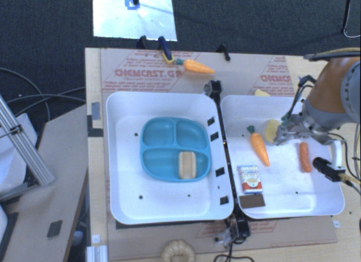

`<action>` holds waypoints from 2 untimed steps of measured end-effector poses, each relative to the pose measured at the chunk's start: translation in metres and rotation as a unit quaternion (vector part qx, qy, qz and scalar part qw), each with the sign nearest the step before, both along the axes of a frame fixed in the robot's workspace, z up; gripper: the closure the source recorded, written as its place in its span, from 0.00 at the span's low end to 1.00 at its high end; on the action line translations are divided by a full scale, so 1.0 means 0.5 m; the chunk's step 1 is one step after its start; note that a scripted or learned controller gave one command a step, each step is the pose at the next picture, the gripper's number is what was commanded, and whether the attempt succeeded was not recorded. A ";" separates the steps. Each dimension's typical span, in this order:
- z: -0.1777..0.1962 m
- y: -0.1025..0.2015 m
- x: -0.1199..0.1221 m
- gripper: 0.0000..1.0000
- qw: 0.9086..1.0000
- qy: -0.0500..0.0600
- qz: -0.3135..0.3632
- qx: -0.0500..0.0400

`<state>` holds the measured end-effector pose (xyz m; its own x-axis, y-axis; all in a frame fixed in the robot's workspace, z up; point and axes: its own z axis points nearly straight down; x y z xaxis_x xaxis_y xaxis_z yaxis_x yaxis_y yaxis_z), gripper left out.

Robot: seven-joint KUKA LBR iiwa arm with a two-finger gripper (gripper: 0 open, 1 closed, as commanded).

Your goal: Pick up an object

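Note:
In the right bin (327, 201) lie an orange carrot (259, 149), a pale yellow object (271, 129), an orange-red sausage (304, 157), a small printed carton (250, 178) and a brown block (252, 201). My gripper (282, 135) is low in this bin, right beside the yellow object and just right of the carrot's top. The wrist hides part of the yellow object. Nothing is visibly lifted off the bin floor.
The left bin (124, 199) holds a blue divided plate (163, 142) with a slice of bread (187, 165) on it. A second carrot (196, 67) lies on the board behind the bins. A black divider (220, 142) separates the bins. Cables hang at the right edge.

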<state>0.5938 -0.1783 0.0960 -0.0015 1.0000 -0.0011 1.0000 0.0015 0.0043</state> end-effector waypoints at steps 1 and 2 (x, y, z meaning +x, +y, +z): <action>0.095 -0.004 -0.013 1.00 1.000 0.000 -0.001 0.000; 0.225 -0.002 -0.009 1.00 1.000 -0.002 0.001 -0.001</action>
<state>0.5891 -0.1793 0.2084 -0.0038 1.0000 -0.0022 1.0000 0.0038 0.0082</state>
